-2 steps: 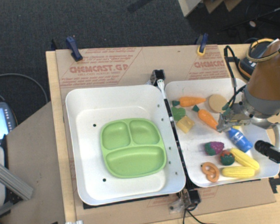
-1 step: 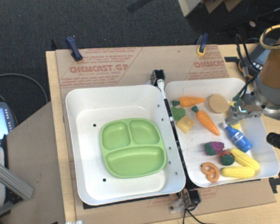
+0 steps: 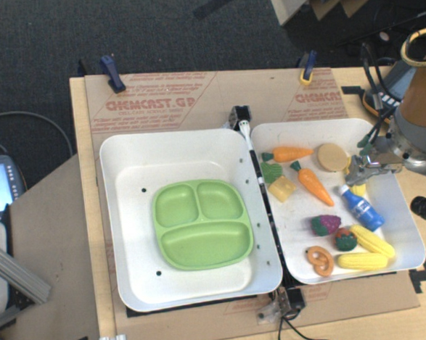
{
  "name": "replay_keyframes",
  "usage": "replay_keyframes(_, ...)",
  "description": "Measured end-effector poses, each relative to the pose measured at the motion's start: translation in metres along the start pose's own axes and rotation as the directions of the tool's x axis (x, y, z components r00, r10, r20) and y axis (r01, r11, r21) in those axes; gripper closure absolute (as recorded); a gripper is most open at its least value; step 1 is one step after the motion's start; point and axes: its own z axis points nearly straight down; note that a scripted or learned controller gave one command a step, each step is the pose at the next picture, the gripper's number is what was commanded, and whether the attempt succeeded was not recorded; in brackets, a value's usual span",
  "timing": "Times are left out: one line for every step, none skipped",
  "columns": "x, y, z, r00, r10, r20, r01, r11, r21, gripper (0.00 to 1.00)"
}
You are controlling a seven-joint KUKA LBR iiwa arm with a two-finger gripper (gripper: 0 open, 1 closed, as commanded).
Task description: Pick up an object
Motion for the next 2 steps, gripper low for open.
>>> replay_keyframes(0.032,0.03,0.094,1.0,-0.002,-0.005,0.002,1.0,0.011,1.0)
replay_keyframes(0.043,0.105,0.138,1.0,-0.003,-0.001,0.003,1.0,0.0,1.0)
